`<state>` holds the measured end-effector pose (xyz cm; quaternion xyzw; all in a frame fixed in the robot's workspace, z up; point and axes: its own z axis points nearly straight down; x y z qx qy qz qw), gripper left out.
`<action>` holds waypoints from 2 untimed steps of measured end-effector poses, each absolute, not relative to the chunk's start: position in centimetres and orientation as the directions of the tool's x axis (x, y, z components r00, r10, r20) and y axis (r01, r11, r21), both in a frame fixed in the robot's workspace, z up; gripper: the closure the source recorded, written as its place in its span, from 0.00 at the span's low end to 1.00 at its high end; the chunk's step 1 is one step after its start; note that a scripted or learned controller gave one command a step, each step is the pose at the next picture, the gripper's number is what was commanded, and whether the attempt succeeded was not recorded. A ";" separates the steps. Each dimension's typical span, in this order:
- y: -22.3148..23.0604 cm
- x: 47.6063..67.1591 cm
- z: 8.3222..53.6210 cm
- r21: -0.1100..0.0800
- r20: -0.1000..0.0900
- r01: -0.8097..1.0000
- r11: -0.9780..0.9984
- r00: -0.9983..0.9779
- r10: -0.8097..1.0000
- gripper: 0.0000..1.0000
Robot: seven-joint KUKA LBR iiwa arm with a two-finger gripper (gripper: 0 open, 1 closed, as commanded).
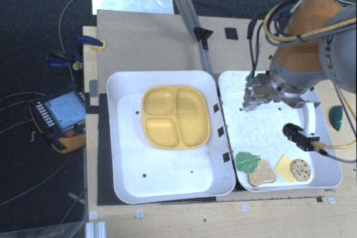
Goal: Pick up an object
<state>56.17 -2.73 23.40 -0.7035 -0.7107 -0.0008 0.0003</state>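
The things I might lift lie well below my jaws (252, 98), bunched in the near corner of the right bin (234, 86): a green leaf (246, 161), a toast-shaped piece (261, 174), a yellow wedge (285, 168) and a speckled cookie (300, 169). They look like light, stiff toy food — flat and low, so I judge an edge pinch across the narrow side safest, the leaf being likeliest to slip. The toast touches the leaf and lies just beside the wedge, leaving little room. Whether my jaws are released or clenched I cannot tell — they blur against the wrist housing. Off to my left, the other bin holds a yellow divided plate (176, 117).
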 end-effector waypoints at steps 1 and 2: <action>2.1 55.2 22.4 0.000 0.002 1.000 0.010 -0.010 1.000 1.00; 6.8 53.3 23.4 0.000 0.002 1.000 0.010 -0.010 1.000 1.00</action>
